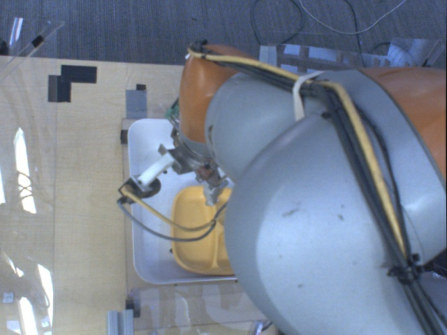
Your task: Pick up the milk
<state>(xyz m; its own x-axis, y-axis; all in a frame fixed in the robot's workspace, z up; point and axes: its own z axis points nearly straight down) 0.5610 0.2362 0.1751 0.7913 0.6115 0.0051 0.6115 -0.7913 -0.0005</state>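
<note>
So far, nothing shows the milk picked up, and I judge the job as barely begun or at most at the reaching stage. The arm (328,187) fills most of the picture, its grey body and orange band hanging over the bins, with the wrist end lowered into the white bin (143,208) on the left. The gripper (209,180) sits low over that bin, just beside a yellow object (192,232). Whether the claw is spread or pressed together I cannot tell, since the wrist and cables hide its tips. A yellow cable loops out from the wrist across the bin floor. As for contents, the bin holds that rounded yellow object near its lower side; its identity is unclear, and I cannot say it is the milk. No carton can be made out, so the milk's place is unknown, perhaps under the arm. Finding, gripping and lifting appear left to do.
</note>
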